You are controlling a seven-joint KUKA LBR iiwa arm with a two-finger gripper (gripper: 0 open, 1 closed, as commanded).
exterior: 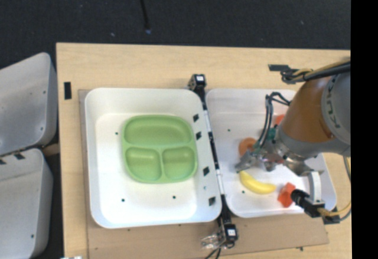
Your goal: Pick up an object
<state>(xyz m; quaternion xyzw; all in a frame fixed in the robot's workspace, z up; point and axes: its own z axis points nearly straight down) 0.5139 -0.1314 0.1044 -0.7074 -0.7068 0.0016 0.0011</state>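
Wooden surface [136,63], right bin [236,104]: my hand [255,161], grip state unreadable, hovers above banana [257,184]; descent seems next.

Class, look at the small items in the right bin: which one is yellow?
The banana, lying near the bin's front edge just below the gripper; the other small items there are orange.

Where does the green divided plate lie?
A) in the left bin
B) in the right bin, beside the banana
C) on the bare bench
A: the green divided plate lies flat in the left bin, while the banana is in the right bin.
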